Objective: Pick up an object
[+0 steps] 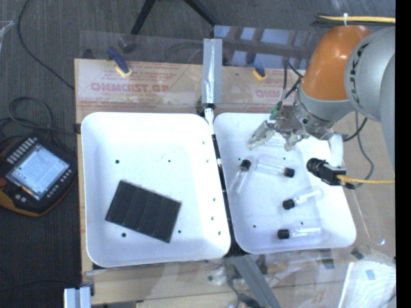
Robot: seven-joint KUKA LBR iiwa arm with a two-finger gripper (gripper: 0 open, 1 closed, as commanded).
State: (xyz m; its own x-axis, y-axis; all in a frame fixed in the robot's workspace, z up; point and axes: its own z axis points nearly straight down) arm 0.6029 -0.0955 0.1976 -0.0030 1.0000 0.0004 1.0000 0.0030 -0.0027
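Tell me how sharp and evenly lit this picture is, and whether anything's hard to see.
Camera view: sharp, soft even light, faint shadows; the right bin is so bright that the clear vials nearly vanish, leaving black caps; the dark pad stands out.

Even overhead light, bright; white bins [154,124] near overexposed, soft short shadows, focus adequate, slight blur on arm [350,63].

On your counter [96,88] two bins sit side by side, touching along the middle. The left bin [148,127] holds one flat panel [142,210] in its near left part. The right bin [244,236] holds four small vials: one [241,174] near its left wall, one [275,168] just right of it, one [300,199] nearer, and one [298,233] nearest. The gripper [276,136] hangs over that bin's far part.
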